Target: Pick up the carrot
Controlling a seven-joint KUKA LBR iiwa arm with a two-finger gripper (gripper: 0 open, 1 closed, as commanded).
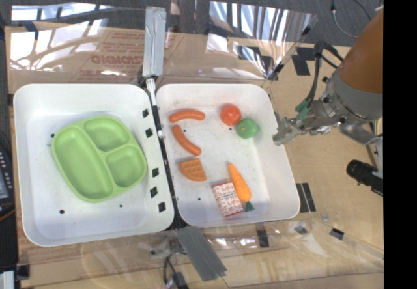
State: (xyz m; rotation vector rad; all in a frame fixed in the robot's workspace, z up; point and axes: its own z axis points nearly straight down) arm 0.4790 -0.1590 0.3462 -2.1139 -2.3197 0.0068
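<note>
The end effector (284, 133) hung just outside the right white bin's (279, 180) right wall; whether it was released or clenched could not be told. The orange plastic carrot (238, 182) lay in that bin beside a small red-patterned carton (227, 200). The left white bin (32, 170) held a green divided plate (98, 157).

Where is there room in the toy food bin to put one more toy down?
In the right bin, bare floor lies between the two sausages and the carrot, and below the waffle at the front left. It is crowded where the carrot touches the snack box, and around the tomato and green apple.
</note>
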